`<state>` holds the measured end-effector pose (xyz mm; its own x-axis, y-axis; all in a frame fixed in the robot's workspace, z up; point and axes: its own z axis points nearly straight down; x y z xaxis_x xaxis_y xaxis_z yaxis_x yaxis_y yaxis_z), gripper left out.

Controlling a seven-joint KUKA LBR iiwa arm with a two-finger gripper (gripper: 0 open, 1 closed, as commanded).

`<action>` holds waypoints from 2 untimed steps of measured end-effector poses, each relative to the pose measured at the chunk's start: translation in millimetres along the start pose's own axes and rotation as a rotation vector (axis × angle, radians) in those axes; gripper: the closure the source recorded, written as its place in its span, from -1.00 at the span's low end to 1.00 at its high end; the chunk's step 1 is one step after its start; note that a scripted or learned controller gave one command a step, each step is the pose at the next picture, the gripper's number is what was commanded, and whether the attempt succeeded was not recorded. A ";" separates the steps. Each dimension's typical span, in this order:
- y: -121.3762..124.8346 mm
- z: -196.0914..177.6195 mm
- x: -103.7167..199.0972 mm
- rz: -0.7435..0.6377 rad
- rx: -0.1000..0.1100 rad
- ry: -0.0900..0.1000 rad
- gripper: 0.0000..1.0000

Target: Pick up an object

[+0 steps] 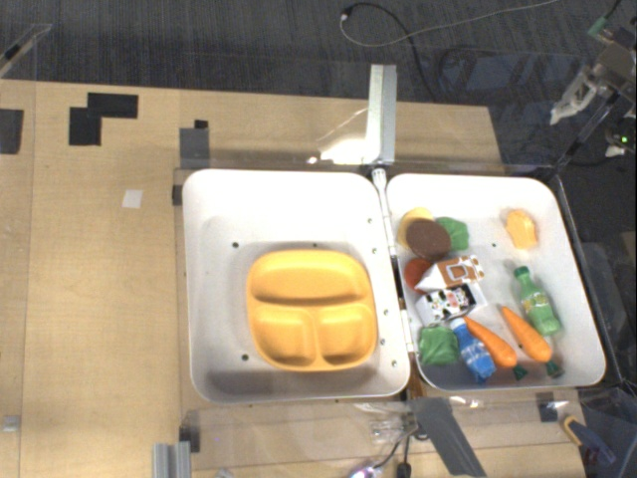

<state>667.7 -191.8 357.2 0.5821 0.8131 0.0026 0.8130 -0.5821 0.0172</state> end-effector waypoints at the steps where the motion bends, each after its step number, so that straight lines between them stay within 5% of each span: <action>1: 0.2 -12.3 2.7 -0.010 -0.005 0.000 1.00; 2: -29.5 -77.0 46.0 -0.229 0.011 0.001 1.00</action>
<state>669.3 -136.6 433.9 0.3819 0.9242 0.0010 0.9242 -0.3819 0.0069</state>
